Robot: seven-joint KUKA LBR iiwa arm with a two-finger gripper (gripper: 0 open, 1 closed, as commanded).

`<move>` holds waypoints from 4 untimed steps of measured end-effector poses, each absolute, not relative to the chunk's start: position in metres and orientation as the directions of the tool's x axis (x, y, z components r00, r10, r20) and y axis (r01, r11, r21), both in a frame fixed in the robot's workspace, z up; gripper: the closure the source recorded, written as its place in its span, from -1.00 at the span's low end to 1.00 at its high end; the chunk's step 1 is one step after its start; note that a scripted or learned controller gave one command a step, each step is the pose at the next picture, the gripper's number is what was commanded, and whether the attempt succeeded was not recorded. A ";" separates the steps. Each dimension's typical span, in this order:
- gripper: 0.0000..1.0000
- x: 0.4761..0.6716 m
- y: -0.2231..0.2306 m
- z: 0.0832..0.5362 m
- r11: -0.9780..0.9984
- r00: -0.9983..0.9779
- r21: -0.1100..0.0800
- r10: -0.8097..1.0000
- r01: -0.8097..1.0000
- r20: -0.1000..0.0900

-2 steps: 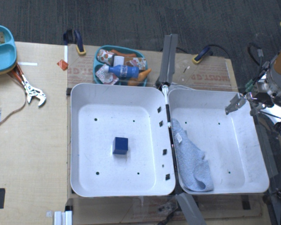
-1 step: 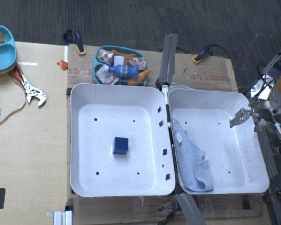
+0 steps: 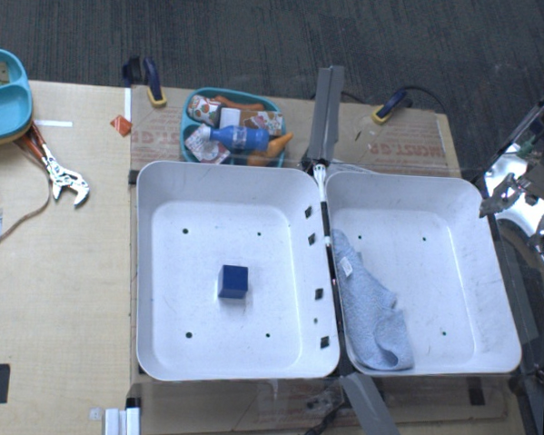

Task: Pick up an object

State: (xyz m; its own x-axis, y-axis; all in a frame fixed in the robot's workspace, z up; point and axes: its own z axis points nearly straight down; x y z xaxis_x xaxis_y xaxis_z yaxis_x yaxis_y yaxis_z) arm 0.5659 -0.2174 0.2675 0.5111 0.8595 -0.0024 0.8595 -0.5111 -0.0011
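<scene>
Pale, smooth plywood covers the bench [image 3: 57, 319], with dark ribbed carpet beyond its far edge. Nearest the camera sit two shallow white plastic bins with rounded corners, side by side and touching along a clipped seam. In the left bin [image 3: 156, 342] a small dark-blue cube [image 3: 234, 282] rests alone on the floor a little nearer than centre — well apart from every wall, with bare floor all around it. In the right bin [image 3: 451, 267] a crumpled grey-blue cloth [image 3: 372, 308] lies against the left wall, running from mid-floor down into the near left corner; the remaining floor to its right is bare.

At the right edge, just beyond the right bin's rim, shiny metal parts of the arm's gripper [image 3: 514, 193] show, over the rim rather than the floor — whether it is open or closed cannot be told, and nothing is visibly held.

Farther back, a small teal tub [image 3: 194, 108] holds a jumble of packets and a blue bottle. To the far left lie a steel wrench [image 3: 60, 178] and a light-blue divided plastic tray [image 3: 5, 98].
</scene>
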 end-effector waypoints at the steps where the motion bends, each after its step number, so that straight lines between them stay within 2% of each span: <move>1: -1.00 0.600 -0.123 0.145 -0.532 0.532 -0.005 0.846 0.846 -0.002; 2: -1.00 0.584 -0.202 0.183 -0.191 0.191 0.001 0.982 0.982 -0.002; 3: -1.00 0.564 -0.216 0.196 -0.349 0.349 -0.002 0.937 0.937 -0.001; 4: -1.00 0.489 -0.154 0.108 -0.670 0.670 -0.004 0.742 0.742 -0.002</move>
State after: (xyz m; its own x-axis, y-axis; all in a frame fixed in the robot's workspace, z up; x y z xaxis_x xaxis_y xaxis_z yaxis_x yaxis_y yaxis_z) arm 0.4890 -0.1540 0.1082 0.6700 0.7424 -0.0022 0.7423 -0.6700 -0.0043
